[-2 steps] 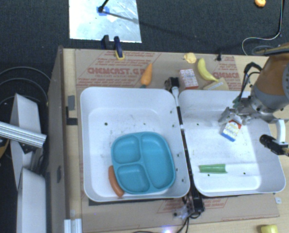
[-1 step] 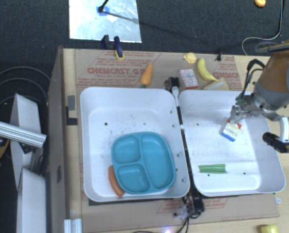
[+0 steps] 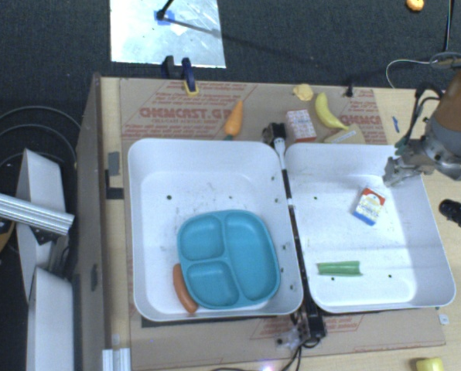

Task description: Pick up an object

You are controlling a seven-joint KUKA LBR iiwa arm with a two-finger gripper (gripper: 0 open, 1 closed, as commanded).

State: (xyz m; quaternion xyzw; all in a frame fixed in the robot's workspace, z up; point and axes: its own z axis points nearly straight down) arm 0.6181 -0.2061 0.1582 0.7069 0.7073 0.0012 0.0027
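Blue plastic formed the divided tray (image 3: 229, 258) in the left bin (image 3: 149, 172), with an orange sausage-shaped piece (image 3: 184, 288) touching its left edge. Right of the tray, in the right bin (image 3: 420, 280), lay a flat green strip (image 3: 339, 268) and, beyond it, a small carton (image 3: 370, 205). The gripper (image 3: 397, 171) stood just right of the carton, apart from it; its state could not be determined. The carton appeared light, stiff and crushable, best taken across its narrow sides.
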